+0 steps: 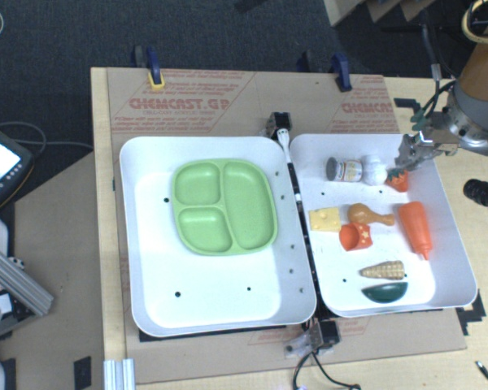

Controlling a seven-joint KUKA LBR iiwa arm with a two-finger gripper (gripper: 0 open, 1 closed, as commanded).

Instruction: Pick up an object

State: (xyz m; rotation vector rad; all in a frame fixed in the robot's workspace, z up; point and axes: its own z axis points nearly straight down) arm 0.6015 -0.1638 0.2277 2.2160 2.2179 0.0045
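Camera view: worktop [114, 218] w/ two white bins [146, 283] on dark carpet [81, 15]; hand [408, 154] at far right, grip can't tell.

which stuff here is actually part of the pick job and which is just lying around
Part of the job:
gripper, over the right bin's far corner
small red piece just beneath it
right bin

Lying about:
carrot
cheese wedge
drumstick
corn cob
green divided plate

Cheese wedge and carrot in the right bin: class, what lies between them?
In the camera view, the chicken drumstick and the small red cup lie between the cheese wedge and the carrot.
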